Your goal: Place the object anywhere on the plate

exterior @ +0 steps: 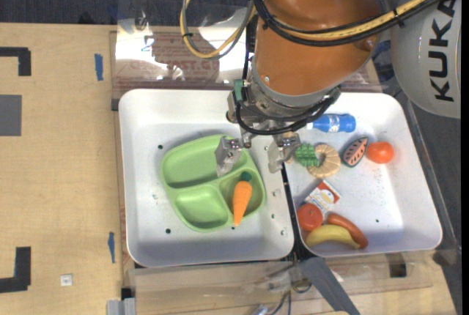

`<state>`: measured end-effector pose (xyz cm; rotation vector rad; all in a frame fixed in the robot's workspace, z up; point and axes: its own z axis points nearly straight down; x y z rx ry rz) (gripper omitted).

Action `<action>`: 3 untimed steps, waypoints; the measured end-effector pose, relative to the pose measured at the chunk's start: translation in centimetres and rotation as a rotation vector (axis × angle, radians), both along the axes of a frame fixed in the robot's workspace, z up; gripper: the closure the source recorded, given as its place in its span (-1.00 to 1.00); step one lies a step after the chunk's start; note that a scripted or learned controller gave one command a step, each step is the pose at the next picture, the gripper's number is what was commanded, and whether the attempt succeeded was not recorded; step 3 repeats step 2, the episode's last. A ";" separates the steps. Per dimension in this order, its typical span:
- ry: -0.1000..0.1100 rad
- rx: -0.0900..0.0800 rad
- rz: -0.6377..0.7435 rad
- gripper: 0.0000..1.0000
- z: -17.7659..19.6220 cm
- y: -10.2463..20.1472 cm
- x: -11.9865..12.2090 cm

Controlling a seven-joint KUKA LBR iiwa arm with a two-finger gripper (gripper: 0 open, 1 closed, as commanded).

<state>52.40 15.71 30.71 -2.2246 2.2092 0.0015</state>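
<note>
A: Carrot [241, 202] first — where is it?

B: Lying on the plate [187, 165], in the small compartment at the plate's near right, orange body running near-upright in the view with the green top toward the far end. Nothing is gripping it.

A: Take the rest from the biggest down.

B: The arm [315, 20] is largest, its orange dome covering the far edge where the two bins meet. Then the left bin [139, 182], which holds the green three-part plate. The right bin [418, 182] sits touching it along the middle seam.

A: And the gripper?

B: The gripper [253, 151] hangs under the dome, over the seam. Its fingers [229, 152] stand spread apart, one above the plate's right rim, the other above the bins' shared edge, with nothing between them. It is just beyond the carrot, not touching it.

A: What lies in the right bin?

B: A banana [326, 235] at the near left with a sausage [350, 228] against it and a tomato [309, 216] just beside. A blue bottle [333, 123] lies near the far side. An orange fruit [379, 152] lies to the right, a watermelon slice [355, 152] next to it.
</note>
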 end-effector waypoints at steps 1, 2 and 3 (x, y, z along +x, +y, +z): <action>0.000 0.000 0.000 -1.00 0.0 0.0 0.0; 0.000 0.000 0.000 -1.00 0.0 0.0 0.0; 0.000 0.000 0.000 -1.00 0.0 0.0 0.0</action>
